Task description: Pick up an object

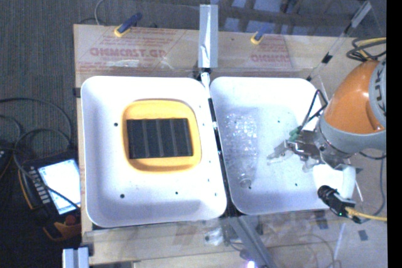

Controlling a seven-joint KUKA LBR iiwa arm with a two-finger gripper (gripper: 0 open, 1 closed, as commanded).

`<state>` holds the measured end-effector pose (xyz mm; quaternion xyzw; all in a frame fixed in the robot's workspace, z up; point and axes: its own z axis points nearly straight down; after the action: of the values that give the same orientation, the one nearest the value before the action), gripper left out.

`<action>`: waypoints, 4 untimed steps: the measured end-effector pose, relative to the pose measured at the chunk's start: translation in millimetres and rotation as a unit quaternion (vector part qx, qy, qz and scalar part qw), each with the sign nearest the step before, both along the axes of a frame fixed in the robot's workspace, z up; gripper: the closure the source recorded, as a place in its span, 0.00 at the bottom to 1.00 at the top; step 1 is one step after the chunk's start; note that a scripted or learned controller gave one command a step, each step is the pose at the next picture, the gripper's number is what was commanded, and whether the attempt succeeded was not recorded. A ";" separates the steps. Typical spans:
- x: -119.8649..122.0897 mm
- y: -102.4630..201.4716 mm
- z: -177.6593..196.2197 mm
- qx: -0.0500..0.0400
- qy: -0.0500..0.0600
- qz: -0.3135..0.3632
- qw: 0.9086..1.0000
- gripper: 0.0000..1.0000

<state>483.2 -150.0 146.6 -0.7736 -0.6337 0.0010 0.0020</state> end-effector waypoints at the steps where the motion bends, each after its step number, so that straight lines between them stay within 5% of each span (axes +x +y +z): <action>1: 65.0 -55.0 17.4 -0.003 -0.001 -0.089 0.996 0.00; 2: 54.4 -56.4 288.0 -0.003 -0.002 -0.143 0.990 0.00; 3: 74.4 -44.2 287.3 -0.003 -0.001 -0.112 0.994 0.00; 4: 3.3 -24.0 114.1 -0.001 0.000 -0.137 0.991 0.00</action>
<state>486.5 -174.0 260.7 -0.8529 -0.5221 0.0014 0.0017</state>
